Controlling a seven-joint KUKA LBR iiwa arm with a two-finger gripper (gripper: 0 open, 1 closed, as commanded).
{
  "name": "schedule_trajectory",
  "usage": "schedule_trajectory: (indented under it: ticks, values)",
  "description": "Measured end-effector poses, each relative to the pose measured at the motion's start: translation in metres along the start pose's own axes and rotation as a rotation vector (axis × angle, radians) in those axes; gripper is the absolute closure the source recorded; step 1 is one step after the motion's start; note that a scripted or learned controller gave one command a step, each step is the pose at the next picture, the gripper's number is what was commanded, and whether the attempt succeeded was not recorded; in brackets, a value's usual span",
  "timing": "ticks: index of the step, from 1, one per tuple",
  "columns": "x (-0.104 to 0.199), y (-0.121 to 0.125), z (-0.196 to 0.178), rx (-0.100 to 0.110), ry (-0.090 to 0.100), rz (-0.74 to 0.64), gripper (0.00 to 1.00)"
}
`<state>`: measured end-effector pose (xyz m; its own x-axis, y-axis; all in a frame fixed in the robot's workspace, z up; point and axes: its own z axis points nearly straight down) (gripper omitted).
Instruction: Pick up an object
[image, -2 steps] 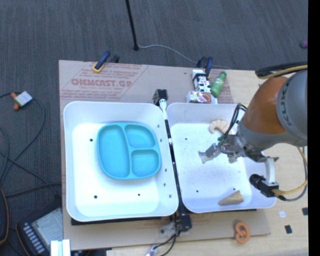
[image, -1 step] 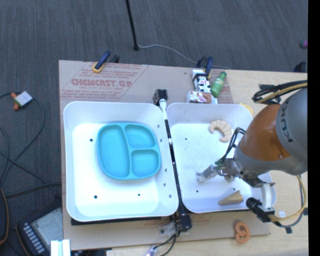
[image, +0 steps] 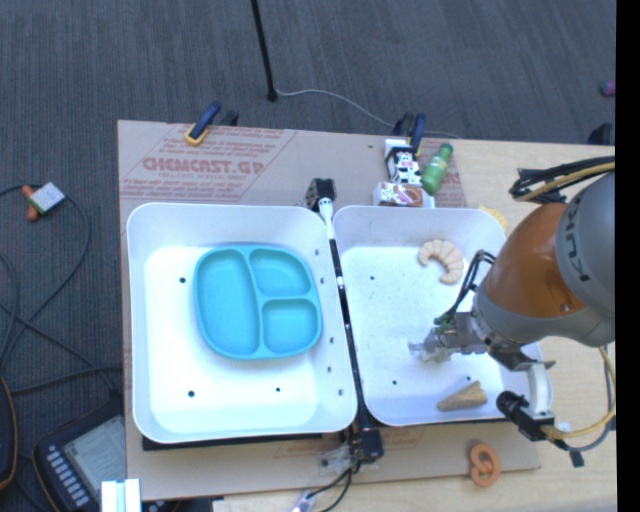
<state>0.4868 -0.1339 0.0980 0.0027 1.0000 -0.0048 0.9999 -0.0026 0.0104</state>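
In the camera view, the grey two-finger gripper (image: 432, 347) is hanging low over the floor of the right shallow white bin (image: 390, 395); whether it is open or closed cannot be told. A tan wedge-shaped piece (image: 462, 398) is lying just nearer, a pale curled shrimp-shaped toy (image: 443, 257) farther. A blue divided plastic plate (image: 257, 301) is sitting in the left white bin (image: 160, 400).

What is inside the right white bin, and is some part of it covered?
The right bin holds a curved shrimp-like piece, a tan wedge and the gripper low over its floor. The arm covers the bin's right side, so what lies there cannot be seen.
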Motion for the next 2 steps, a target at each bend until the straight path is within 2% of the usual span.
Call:
schedule_trajectory:
  ticks: [1,2]
  values:
    - [0.190,-0.003,-0.087,0.012,0.006,-0.006,1.00]
    - [0.122,0.052,-0.086,0.011,0.002,-0.001,1.00]
